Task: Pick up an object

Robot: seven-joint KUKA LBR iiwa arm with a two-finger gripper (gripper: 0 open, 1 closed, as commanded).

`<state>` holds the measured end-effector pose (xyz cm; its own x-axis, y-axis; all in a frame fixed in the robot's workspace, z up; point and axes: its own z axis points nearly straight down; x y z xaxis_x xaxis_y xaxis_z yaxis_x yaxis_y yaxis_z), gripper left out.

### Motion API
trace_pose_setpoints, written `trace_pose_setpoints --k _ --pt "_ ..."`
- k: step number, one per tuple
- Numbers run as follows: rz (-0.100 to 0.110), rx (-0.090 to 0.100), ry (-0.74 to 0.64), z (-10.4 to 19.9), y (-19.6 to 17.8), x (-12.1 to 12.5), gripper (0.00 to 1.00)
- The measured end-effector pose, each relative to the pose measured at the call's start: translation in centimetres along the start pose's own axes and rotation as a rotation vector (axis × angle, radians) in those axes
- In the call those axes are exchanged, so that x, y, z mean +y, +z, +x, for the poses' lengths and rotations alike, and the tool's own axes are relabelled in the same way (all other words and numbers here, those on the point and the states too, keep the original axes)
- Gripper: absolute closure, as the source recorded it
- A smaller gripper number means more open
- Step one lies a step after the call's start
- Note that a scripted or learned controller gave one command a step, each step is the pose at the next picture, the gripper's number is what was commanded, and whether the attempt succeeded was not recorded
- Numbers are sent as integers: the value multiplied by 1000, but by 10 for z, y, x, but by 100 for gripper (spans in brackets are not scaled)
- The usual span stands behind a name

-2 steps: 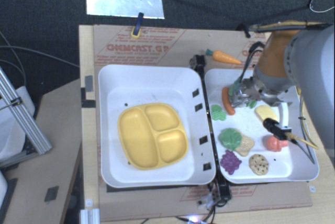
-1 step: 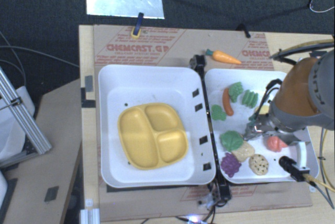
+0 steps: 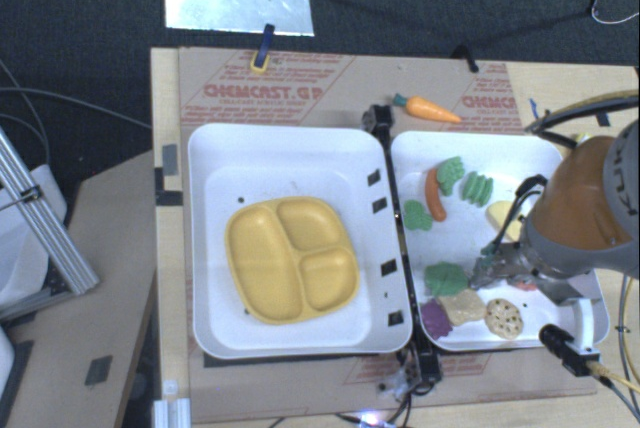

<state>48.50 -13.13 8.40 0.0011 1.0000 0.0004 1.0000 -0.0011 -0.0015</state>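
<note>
A: Claw (image 3: 487,273) is hanging low in the right bin (image 3: 545,151) beside a green toy (image 3: 445,276). Gripping anything?

B: Cannot tell; the wrist is hiding its tips.

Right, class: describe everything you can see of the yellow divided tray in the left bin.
The yellow divided tray looks like smooth moulded plastic, pale mustard in colour, with rounded corners. Raised ridges split it into three compartments: a large one on the left, a smaller one at the upper right and another at the lower right. It lies flat and right way up, turned slightly askew, on the floor of the left bin. It sits nearer the bin's front wall, and no other object touches it.
</note>
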Motion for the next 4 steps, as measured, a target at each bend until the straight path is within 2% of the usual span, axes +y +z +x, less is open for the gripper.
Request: trace_pose_setpoints --k 1,2,3,4 --pt "-4 -2 -1 -20 0 2 0" --pt "-6 1 -11 25 -3 47 0" --pt "1 -1 3 -17 0 -1 0" --pt "-6 0 -10 13 -1 47 0"
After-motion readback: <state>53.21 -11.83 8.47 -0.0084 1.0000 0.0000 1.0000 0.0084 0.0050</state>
